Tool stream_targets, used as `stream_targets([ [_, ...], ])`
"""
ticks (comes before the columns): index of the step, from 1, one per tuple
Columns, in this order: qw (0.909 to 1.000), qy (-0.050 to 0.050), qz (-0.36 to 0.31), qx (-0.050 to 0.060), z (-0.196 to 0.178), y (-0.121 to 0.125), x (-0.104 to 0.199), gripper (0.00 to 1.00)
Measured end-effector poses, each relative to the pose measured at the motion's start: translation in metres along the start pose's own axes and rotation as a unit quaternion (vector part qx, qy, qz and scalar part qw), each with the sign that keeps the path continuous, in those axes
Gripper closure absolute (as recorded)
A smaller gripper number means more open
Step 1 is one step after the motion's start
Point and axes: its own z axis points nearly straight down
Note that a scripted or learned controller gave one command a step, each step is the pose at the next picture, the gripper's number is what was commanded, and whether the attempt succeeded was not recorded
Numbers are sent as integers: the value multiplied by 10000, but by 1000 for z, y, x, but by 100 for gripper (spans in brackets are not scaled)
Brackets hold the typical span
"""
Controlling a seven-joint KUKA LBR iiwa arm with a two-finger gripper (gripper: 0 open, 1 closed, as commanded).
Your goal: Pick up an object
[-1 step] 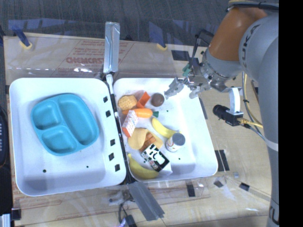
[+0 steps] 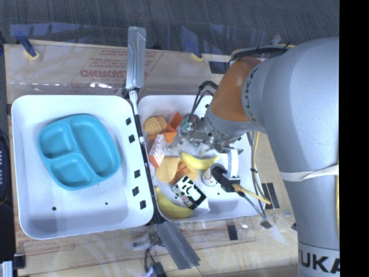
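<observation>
My gripper (image 2: 195, 136) reaches down into the right bin (image 2: 242, 203), over a pile of toy food. Just below it lies a yellow banana (image 2: 197, 161). A round tan cookie (image 2: 155, 124) and orange pieces (image 2: 173, 123) sit to its left. A pale yellow lump (image 2: 168, 168) and a second banana (image 2: 173, 209) lie nearer the front, with a black-and-white tagged block (image 2: 189, 192) on top of that banana. The wrist hides the fingertips.
The left bin (image 2: 29, 172) holds a blue divided plate (image 2: 78, 149). A metal divider bar (image 2: 136, 59) runs between the bins. The grey arm with its orange band (image 2: 233, 94) covers the right bin's far right side.
</observation>
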Motion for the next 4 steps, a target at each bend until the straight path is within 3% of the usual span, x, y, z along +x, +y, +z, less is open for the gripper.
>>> stream_targets([
  [1,9980,1,-628,-49,8,3,-15,0],
  [2,9962,-3,-862,-83,-29,77,22,0],
  [3,9918,-9,-1278,-56,7,54,7,0],
  [4,9915,-9,-1302,-62,-4,55,8,100],
])
